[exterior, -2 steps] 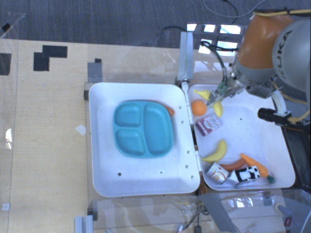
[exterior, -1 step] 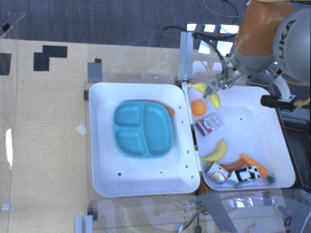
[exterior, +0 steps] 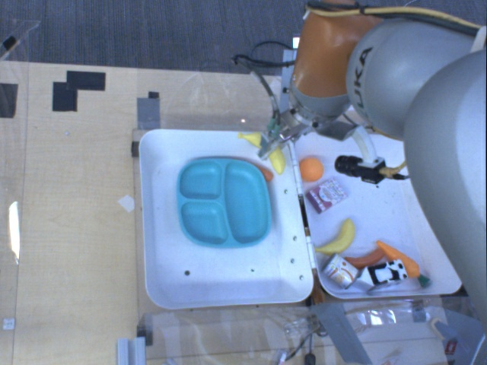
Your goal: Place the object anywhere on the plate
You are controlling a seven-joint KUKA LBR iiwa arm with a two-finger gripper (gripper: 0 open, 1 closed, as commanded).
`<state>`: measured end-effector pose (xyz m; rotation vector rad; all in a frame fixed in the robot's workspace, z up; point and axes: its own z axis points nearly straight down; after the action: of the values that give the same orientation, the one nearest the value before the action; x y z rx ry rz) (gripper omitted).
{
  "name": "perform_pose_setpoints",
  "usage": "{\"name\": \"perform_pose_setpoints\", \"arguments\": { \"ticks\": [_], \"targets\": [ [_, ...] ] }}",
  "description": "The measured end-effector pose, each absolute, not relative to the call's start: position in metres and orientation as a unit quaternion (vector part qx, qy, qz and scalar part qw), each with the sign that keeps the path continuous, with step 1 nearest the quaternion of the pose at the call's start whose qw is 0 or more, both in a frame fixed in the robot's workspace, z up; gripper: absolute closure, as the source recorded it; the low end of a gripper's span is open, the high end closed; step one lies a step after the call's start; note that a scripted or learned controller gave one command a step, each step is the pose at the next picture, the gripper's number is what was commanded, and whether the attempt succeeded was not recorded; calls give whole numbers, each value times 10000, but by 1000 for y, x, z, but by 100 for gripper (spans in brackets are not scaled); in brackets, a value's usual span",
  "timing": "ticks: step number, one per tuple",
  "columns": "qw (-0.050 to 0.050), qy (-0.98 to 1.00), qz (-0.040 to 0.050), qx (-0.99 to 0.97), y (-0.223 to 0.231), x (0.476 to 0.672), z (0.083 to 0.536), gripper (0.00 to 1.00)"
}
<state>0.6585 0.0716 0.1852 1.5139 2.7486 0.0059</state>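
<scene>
Carrying step, by the look of it: gripper (exterior: 272,144) hovering just past the far right corner of the blue plate (exterior: 225,201), pinched around a yellow object (exterior: 278,160) dangling between the fingers. Not over the plate yet. Next: a short shift toward the plate's middle, a lowering, then release. Orange ball (exterior: 310,169) just right of the plate, untouched.

Single fixed camera: stood above the pale wooden bench (exterior: 68,226), looked down at a slant from moderate height, covered both shallow white plastic bins (exterior: 228,291) side by side; grey arm (exterior: 426,90) entered from frame right.
</scene>
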Motion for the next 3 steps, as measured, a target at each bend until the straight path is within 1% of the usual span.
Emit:
{"name": "perform_pose_setpoints", "arguments": {
  "ticks": [1, 2, 3],
  "targets": [
    [22, 8757, 20, 4828, 71, 659, 186, 0],
    [18, 8391, 21, 5439, 89, 645, 189, 0],
    [42, 8400, 44, 5426, 90, 646, 201, 100]
  ]
}}
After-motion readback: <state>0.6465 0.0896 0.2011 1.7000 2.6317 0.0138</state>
